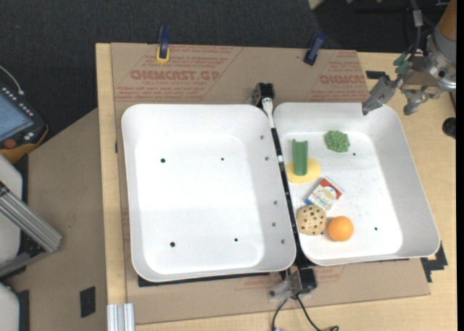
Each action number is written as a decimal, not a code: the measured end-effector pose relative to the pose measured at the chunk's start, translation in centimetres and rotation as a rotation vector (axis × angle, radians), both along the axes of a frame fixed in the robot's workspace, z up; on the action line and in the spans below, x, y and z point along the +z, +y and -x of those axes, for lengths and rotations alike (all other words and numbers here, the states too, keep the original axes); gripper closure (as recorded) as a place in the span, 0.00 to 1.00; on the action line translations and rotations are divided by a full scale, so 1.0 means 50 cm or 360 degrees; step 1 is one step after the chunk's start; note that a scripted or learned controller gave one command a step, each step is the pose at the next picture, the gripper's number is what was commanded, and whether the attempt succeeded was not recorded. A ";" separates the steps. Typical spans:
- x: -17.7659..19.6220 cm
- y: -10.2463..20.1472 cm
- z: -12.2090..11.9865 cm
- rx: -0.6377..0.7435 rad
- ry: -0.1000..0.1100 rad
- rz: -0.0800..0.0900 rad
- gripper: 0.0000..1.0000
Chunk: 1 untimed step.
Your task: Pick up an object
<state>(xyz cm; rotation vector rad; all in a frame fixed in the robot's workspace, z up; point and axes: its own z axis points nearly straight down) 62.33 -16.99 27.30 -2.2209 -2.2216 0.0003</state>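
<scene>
The end effector (pixel 391 98) hangs above the far right corner of the right bin (pixel 406 148), its two fingers spread apart with nothing between them. Below it in that bin lie the objects — a green bumpy piece (pixel 336 140) near the far side, a green block (pixel 299 154) standing on a yellow disc (pixel 304 171) beside the bin's left wall, a small red-and-white packet (pixel 323 195), a speckled cookie (pixel 311 219) and an orange ball (pixel 339 229) just beside it at the near edge. The left bin (pixel 145 177) sits alongside, touching the right one, both on a brown cardboard sheet (pixel 217 69) covering the tabletop (pixel 80 199).
</scene>
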 end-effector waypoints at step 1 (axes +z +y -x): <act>0.315 -0.070 0.010 -0.0004 -0.0034 0.0015 0.00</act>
